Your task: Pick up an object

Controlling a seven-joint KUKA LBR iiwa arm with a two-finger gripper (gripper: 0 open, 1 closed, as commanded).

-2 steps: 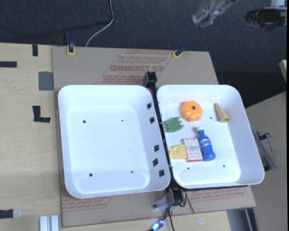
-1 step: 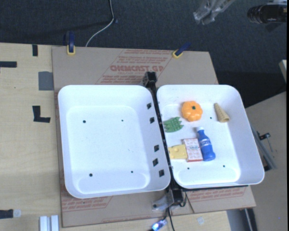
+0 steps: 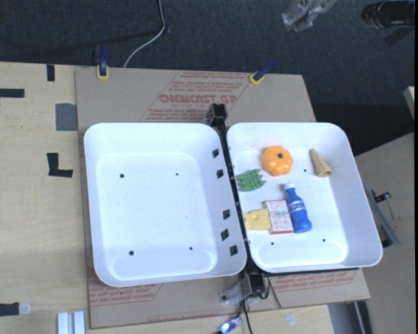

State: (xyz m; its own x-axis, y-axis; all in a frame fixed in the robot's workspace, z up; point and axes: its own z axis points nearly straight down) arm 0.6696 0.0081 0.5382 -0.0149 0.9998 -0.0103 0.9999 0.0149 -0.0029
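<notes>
Grey gripper hung far above the right bin (couldn't tell its state), orange pumpkin well below it.

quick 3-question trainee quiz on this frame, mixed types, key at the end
1. True or false: the orange pumpkin lies in the left bin.
2. What touches the blue bottle on its left side? A) red-and-white box B) green leaf C) tan cone
3. Fill in: the gripper hangs above the dark floor, beyond the ___ edge of the right bin.

Key: 1 false; 2 A; 3 far
</notes>
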